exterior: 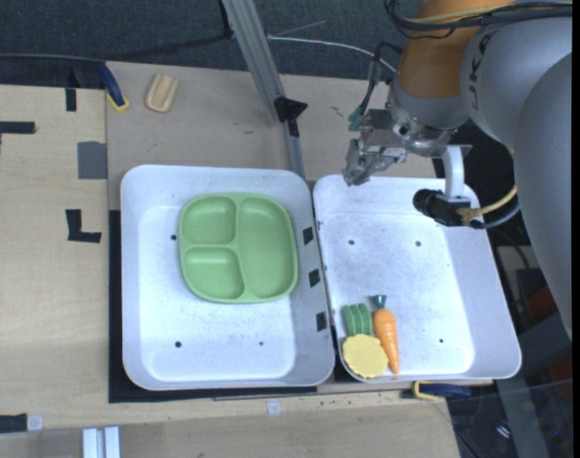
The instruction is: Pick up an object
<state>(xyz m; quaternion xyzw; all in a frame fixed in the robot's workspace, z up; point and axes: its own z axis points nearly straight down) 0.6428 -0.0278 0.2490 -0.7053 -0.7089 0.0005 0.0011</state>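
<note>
While gripper (359, 172) is hovering at right bin (481, 284) far-left corner, jaw state unreadable, carrot (386, 337) is lying at near edge, long axis running near-to-far, well apart.

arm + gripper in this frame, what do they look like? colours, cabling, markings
The arm is bulky, with smooth grey housings and a rounded orange band above the wrist; part of a dark letter mark shows on the grey shell. Thin black cables loop around the orange section. The gripper is small, metallic grey and dark, with exposed wiring.

pale wooden bench (42, 284) with black tape marks (78, 225), dark floor (99, 8) behind.
</note>
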